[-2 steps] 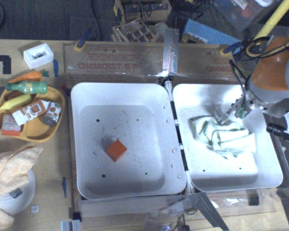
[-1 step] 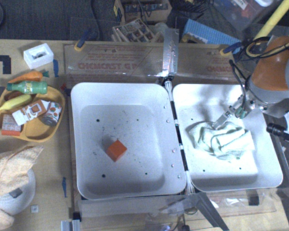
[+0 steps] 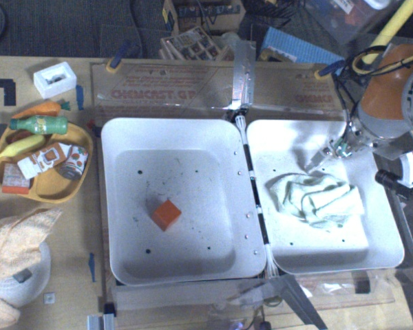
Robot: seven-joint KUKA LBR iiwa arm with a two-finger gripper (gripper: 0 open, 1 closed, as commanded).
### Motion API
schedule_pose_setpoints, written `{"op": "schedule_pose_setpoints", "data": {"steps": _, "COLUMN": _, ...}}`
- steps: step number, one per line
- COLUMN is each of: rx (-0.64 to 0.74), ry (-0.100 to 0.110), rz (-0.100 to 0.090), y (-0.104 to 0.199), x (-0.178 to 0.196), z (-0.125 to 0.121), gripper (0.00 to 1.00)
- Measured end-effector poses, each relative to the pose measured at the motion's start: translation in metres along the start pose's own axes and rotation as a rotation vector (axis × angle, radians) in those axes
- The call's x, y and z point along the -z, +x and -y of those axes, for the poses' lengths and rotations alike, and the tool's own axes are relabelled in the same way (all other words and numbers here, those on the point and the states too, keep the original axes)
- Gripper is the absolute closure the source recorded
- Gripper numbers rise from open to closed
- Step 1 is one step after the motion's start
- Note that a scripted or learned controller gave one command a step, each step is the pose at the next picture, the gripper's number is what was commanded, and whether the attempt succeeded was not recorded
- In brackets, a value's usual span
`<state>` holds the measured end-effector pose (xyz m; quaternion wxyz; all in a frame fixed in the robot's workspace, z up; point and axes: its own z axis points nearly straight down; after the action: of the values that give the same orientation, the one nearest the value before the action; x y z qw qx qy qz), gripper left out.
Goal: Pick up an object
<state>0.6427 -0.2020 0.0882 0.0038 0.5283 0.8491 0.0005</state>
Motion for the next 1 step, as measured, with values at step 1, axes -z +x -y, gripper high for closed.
{"op": "schedule_pose_setpoints", "data": {"steps": 1, "rx": -0.009, "ry": 0.000, "rz": -0.002, "y": 0.0353, "x": -0.0004, "z": 0.0231, "gripper": 0.00}}
